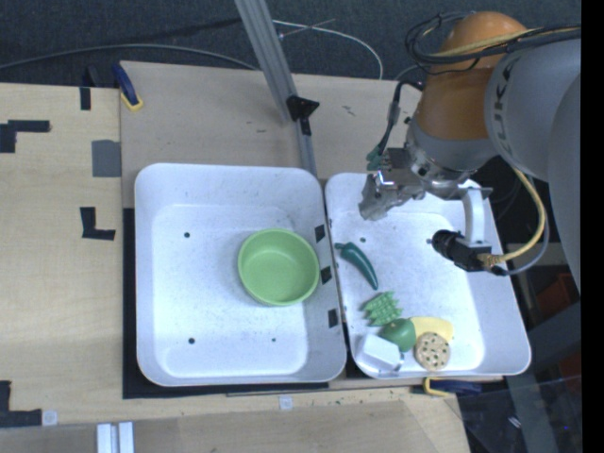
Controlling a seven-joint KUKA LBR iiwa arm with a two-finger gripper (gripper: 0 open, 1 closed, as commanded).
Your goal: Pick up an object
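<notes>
The gripper (376, 199) is seen over the right bin (491, 295), toward its eleven o'clock corner, nothing held. A green pepper (359, 261) lies at its six o'clock, apart. A green bowl (277, 266) sits in the left bin (170, 281).

Green bowl (278, 267) upright in left bin (170, 196).

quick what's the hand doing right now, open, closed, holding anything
Hand: over the right bin, above the green pepper; whether it is open or closed cannot be told.
</notes>
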